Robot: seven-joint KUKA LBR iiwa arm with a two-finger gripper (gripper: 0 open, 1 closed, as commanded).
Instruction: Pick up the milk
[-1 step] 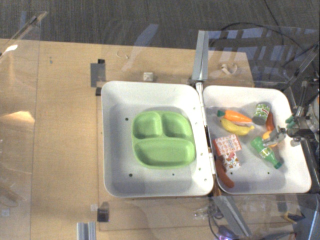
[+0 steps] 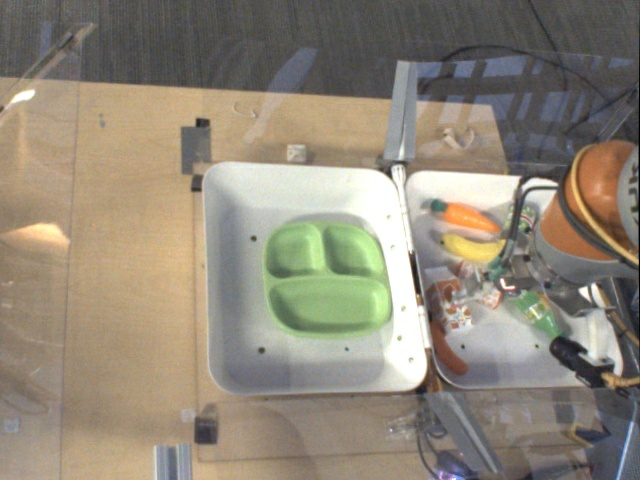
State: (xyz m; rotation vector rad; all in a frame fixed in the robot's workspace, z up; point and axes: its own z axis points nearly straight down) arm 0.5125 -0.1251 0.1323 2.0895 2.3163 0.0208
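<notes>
Over the right bin: the arm (image 2: 590,218) reaches in from the right, its wrist hanging above the middle of the right bin (image 2: 500,358), where the clutter lies.
Milk: you can take it to be the small red-and-white carton (image 2: 456,311) lying near the bin's left wall. It is too small to read, so treat that as a judgement.
Jaws: they hang low, just right of the carton and beside the banana (image 2: 474,248). You cannot tell whether they are released or clenched, and nothing shows held in them.
Why the arm sits so: the wrist looks lined up for a descent into the cluster, yet it seems closer to the banana than to the carton.
Neighbours: a carrot (image 2: 468,216) lies beyond the banana, a green bottle (image 2: 533,311) lies to the carton's right, and a brown sausage (image 2: 447,353) lies just in front of the carton.
Edges: the left wall and the sausage hem the carton on two sides, so you have little room for a sideways approach.
Open room: the bare white floor at the bin's near side gives clearance, and straight up is free.
Left bin: the left bin (image 2: 240,268) holds a green divided plate (image 2: 326,278), well apart from the work.
Counter: the counter (image 2: 100,268) is bare wood to the left.
</notes>
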